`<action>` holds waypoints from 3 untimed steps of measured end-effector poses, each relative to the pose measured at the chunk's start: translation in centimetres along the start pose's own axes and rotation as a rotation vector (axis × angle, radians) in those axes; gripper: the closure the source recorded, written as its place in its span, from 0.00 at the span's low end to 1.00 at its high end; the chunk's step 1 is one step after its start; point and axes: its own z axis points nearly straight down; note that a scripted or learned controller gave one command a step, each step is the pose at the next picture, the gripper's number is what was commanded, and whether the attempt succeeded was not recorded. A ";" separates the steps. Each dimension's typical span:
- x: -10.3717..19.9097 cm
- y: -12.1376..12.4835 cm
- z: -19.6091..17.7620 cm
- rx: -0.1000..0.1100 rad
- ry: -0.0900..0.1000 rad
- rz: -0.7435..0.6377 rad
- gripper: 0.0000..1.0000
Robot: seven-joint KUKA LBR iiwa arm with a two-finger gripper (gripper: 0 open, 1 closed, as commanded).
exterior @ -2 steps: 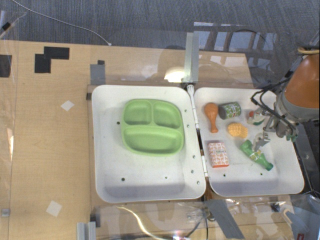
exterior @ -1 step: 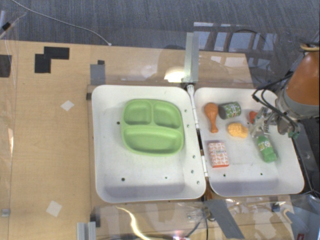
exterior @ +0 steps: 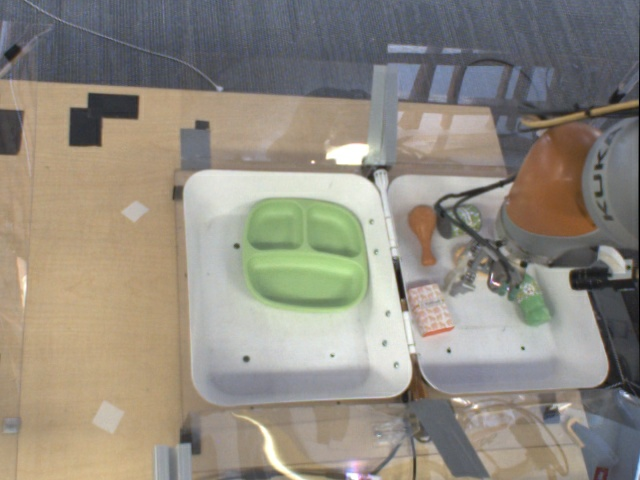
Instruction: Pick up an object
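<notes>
Hovering over right white bin point(exterior: 560, 368), metal two-finger gripper point(exterior: 478, 271) unreadable, clenched or released.
Targeting small red-patterned packet point(exterior: 430, 308): probably light, crinkly; pinching across narrow edges.

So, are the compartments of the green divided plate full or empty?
Empty. The green divided plate lies flat in the left bin, and all three compartments show only bare green surface.

The left shallow white bin point(exterior: 215, 358) has open floor all round the green three-compartment plastic tray point(exterior: 304, 254) at its middle. In the right white bin point(exterior: 560, 368) the near half lies open. Farther back, a brown drumstick-shaped toy point(exterior: 425, 230), a red-and-white patterned packet point(exterior: 431, 309) and a green bottle point(exterior: 531, 304) crowd around the grey arm's wrist point(exterior: 560, 203).
</notes>
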 end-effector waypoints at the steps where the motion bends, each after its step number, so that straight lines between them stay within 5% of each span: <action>1: 0.3 4.5 -9.4 -0.001 0.004 0.501 1.00; 2: 3.3 4.6 -9.1 0.006 0.008 0.880 1.00; 3: 9.9 10.8 -9.2 0.008 0.011 1.194 1.00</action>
